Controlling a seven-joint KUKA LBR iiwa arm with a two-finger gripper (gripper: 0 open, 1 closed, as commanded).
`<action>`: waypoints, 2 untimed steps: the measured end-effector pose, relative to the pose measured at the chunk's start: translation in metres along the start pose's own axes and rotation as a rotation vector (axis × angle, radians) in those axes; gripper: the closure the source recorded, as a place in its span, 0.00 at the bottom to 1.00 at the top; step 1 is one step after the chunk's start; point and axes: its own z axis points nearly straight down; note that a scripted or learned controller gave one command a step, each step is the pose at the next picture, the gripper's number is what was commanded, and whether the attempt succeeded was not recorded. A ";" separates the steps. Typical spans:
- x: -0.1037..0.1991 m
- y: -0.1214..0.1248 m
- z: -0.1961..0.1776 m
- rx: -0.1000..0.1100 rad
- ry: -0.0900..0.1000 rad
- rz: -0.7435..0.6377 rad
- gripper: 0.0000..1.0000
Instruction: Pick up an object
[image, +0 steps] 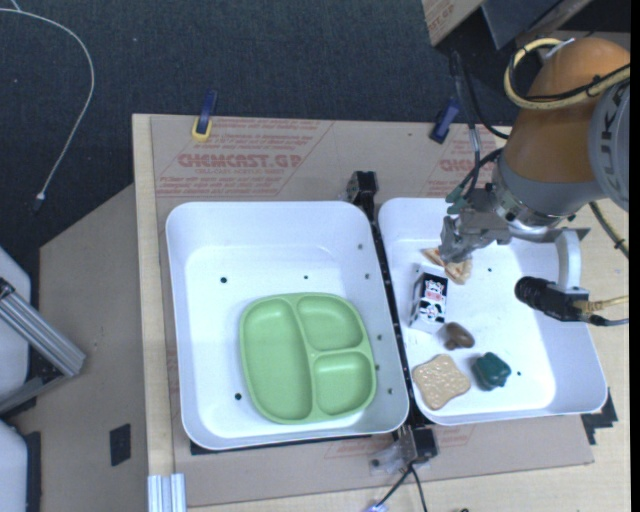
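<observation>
My gripper (458, 248) hangs over the back part of the right bin (560, 390), pointing down. A small tan piece (455, 268) lies right under its tip and is partly covered by it. In front of that stands a black-and-white carton (431, 300). Further forward lie a small brown lump (458, 336), a tan toast-like slice (440, 381) and a dark green object (491, 371).
The left bin (200, 250) holds a green divided plate (305, 355). A dark rail (385, 290) runs between the two bins. A black cylinder with a cable (545, 295) sticks out over the right bin's right side. Clamps sit at the board's back edge.
</observation>
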 end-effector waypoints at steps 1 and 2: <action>0.047 0.018 0.010 0.001 -0.001 0.001 1.00; 0.101 0.026 0.002 0.000 0.000 0.000 1.00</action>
